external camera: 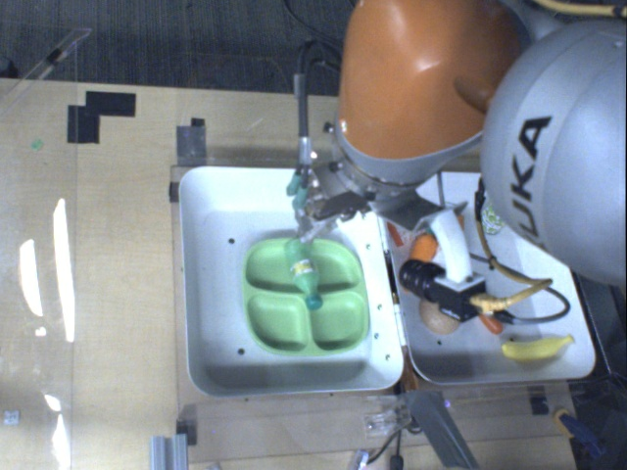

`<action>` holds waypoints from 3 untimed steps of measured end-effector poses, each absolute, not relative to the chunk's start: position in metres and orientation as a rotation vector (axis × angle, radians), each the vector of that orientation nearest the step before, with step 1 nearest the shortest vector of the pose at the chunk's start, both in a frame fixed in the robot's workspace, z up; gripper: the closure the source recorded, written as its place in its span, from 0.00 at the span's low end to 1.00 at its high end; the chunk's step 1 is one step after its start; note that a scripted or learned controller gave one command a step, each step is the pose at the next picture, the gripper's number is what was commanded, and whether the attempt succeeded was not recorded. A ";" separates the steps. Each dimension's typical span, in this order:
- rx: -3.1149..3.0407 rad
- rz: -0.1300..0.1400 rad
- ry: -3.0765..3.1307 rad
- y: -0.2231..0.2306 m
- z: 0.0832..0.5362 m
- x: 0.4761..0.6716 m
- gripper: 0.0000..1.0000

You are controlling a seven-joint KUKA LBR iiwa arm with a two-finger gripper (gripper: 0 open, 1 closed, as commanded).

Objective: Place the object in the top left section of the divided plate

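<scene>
Starting at the gripper (306,225), which hangs over the twelve o'clock rim of the green divided plate (306,294), we cannot tell how the jaws stand: the tip is a blur of pale metal and teal, and nothing in it separates cleanly. Just below it, toward six o'clock, lies a small translucent bottle with a teal cap (307,280), and this we take to be the object of the task. Its long axis runs roughly from twelve to six o'clock with a slight lean toward five, the cap at the lower end near the plate's centre where the dividers cross. The bottle sits along the central ridge, so we cannot say firmly which section it belongs to; its upper end seems to reach the top pair of sections. Whether it touches the gripper we cannot tell. In our judgement the coming move turns on this offset: the target section lies at about ten o'clock from the plate's centre, so the bottle must go left of the ridge. Further out, the left white bin (211,292) holds the plate, and the right bin (578,355) at three o'clock bears a banana (537,347) among other items.
</scene>
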State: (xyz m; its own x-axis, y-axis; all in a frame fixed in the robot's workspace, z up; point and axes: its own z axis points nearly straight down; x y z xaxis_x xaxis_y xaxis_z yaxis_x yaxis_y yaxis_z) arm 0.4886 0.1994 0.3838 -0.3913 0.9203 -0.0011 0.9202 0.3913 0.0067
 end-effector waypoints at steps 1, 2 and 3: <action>1.731 0.008 2.616 0.199 0.384 0.489 0.00; 1.719 0.011 2.621 0.201 0.394 0.490 1.00; 1.759 0.001 2.603 0.199 0.242 0.487 1.00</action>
